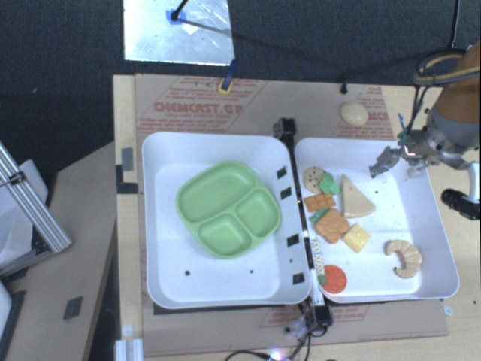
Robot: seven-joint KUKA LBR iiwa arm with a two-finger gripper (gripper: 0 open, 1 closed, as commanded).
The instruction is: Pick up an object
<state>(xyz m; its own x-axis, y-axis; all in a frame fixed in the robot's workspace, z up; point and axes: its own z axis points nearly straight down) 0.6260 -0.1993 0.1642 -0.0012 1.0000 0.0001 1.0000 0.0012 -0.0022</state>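
Nearest us, we are seeing a tomato (334, 279) lying in the right bin (428, 224), with a croissant (406, 257), cheese (356, 237) and crackers (331, 225) beyond. Our gripper (394, 162) is hovering over that bin's far edge, fingers apart, holding nothing. Left, a green tray (228, 208) is sitting.

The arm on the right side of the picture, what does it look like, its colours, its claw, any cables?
The arm has a grey metal body with an orange band above the wrist. A loop of dark and yellowish cable sits by its upper part. At the end is a small grey claw with slim metal fingers, and a tiny bright light or reflection glints near its base. No markings are readable.
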